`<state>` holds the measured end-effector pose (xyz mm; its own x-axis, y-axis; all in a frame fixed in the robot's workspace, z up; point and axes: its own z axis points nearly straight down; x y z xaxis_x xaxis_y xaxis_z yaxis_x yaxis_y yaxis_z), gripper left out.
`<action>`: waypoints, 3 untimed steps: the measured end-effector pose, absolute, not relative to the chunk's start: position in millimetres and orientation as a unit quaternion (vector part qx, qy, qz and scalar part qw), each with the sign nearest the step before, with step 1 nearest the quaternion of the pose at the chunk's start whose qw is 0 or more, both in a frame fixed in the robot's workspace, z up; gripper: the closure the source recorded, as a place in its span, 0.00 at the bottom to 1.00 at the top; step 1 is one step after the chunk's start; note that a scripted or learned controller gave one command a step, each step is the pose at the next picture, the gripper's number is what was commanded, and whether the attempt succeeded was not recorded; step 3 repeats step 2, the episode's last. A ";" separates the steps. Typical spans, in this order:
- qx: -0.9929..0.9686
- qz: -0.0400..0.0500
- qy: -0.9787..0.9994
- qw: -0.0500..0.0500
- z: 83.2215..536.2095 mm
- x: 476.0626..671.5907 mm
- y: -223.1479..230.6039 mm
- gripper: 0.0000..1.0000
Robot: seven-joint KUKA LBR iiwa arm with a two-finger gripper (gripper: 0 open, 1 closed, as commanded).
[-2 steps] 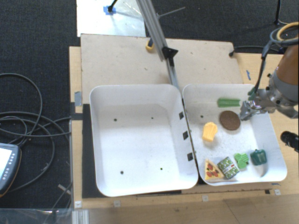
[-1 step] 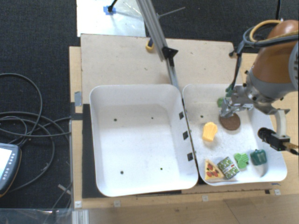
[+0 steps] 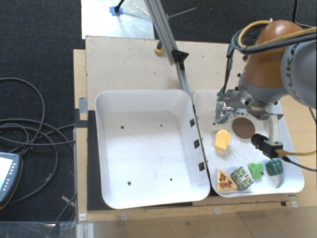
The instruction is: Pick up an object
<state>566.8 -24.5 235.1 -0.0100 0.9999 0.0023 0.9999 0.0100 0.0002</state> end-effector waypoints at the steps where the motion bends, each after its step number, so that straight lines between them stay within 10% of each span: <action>1: -0.703 -0.001 -0.711 0.000 224.6 583.4 29.5 1.00; 3: -0.704 -0.002 -0.711 0.000 218.6 597.2 76.7 1.00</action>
